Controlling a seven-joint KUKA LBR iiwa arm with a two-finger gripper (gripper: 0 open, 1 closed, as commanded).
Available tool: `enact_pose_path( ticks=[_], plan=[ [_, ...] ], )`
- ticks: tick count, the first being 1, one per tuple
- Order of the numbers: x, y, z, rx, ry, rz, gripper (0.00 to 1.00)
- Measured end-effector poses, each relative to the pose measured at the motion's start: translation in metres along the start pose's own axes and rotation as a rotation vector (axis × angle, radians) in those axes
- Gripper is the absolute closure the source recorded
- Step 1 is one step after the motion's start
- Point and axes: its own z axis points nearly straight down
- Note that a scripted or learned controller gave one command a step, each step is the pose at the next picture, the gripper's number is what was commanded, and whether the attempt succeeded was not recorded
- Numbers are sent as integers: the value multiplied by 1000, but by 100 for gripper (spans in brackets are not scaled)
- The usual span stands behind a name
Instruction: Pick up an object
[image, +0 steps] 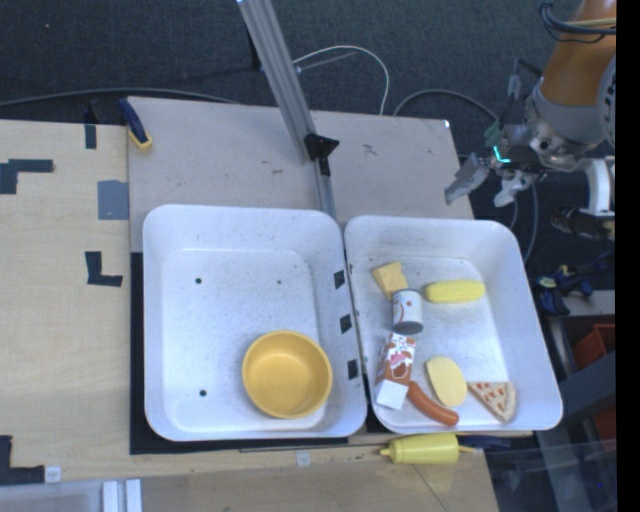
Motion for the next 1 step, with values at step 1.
enact_pose_path(
  ticks=[1],
  plan=[
    [2, 2, 44, 3, 1, 0, 0]
  ],
)
